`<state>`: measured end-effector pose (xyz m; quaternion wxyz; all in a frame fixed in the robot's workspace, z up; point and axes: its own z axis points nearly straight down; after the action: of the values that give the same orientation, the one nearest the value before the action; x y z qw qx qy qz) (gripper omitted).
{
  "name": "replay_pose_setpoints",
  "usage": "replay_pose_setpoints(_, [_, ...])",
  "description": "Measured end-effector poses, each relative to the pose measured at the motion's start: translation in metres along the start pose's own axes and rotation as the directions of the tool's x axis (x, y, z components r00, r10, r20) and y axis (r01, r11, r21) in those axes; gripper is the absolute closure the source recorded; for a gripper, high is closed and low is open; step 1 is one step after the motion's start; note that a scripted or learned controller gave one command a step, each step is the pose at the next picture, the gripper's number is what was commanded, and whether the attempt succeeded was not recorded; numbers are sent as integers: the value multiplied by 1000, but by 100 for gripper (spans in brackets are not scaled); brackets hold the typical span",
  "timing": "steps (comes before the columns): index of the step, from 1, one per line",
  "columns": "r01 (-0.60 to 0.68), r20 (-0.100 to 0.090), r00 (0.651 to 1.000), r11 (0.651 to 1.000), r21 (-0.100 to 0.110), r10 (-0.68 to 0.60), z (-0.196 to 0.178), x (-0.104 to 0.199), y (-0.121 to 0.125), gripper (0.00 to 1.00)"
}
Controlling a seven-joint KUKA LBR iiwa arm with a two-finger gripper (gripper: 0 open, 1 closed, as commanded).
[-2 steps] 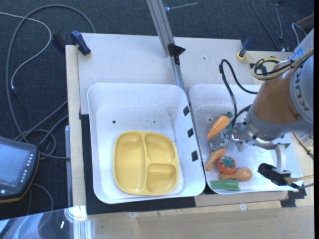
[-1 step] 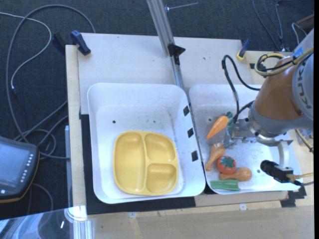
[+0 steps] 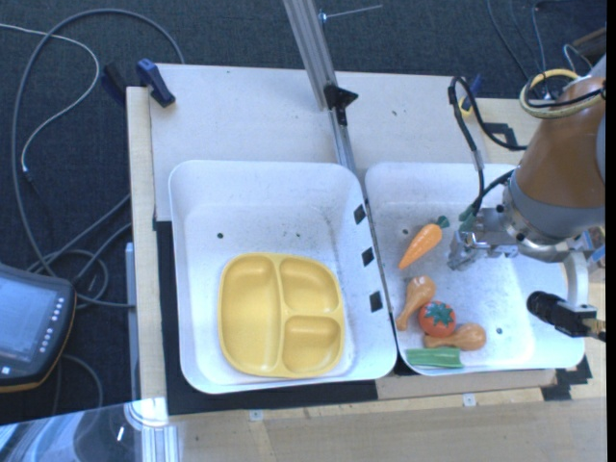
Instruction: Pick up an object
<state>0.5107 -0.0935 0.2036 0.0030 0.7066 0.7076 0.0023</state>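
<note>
**Operator:** White bench (image 3: 250,114) on dark carpet, two white bins side by side. In the right bin (image 3: 500,345) the nearest candidate is the carrot (image 3: 421,244), lying tilted just left of the gripper (image 3: 466,248), apart from it. Whether the gripper is open or closed I cannot tell from this angle; nothing is visibly held.

**Second:** Risks?

**Operator:** Below-left of the gripper the toys crowd: a tan gourd-like piece (image 3: 415,299), the tomato (image 3: 437,318) touching an orange piece (image 3: 466,337), and a green pod (image 3: 433,357) against the near rim. I judge a descent there could clip two at once and knock them apart. The carrot may roll away if caught off-centre.

**Second:** Room?

**Operator:** Bare floor directly under and beyond the gripper. The dividing rims lie further left; the yellow tray (image 3: 282,313) sits well apart in the left bin.
</note>
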Motion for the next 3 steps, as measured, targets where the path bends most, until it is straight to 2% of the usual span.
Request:
replay_pose_setpoints(1, [0, 0, 1000, 1000, 0, 0, -46, 0, 2, 100])
replay_pose_setpoints(3, [5, -5, 1000, 1000, 11, -5, -44, 99, -9, 100])
